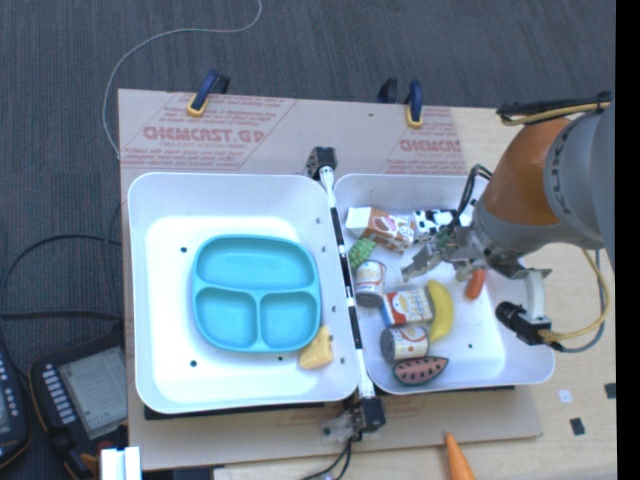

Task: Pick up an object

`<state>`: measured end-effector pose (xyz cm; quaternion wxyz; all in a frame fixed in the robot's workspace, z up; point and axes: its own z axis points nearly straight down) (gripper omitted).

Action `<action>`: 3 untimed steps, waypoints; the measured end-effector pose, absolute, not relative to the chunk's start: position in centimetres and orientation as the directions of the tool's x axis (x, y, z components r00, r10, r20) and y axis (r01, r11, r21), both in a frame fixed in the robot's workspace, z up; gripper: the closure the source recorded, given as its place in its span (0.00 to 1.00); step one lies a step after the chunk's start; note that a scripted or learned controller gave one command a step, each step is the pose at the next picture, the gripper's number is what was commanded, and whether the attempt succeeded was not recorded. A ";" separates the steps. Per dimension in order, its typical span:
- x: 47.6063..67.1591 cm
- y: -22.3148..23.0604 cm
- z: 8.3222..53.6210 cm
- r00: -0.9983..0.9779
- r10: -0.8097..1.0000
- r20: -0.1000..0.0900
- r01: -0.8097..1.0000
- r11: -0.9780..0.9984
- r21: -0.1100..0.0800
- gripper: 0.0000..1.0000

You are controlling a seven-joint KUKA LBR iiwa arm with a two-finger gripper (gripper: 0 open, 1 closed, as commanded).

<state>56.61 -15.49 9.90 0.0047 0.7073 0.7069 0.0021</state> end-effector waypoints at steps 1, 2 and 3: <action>56.6 -15.5 10.9 0.000 1.000 -0.004 1.000 0.000 0.010 1.00; 56.6 -15.5 10.9 0.000 1.000 -0.004 1.000 0.000 0.009 0.00; 56.6 -15.5 11.8 0.000 1.000 -0.004 1.000 0.000 0.010 1.00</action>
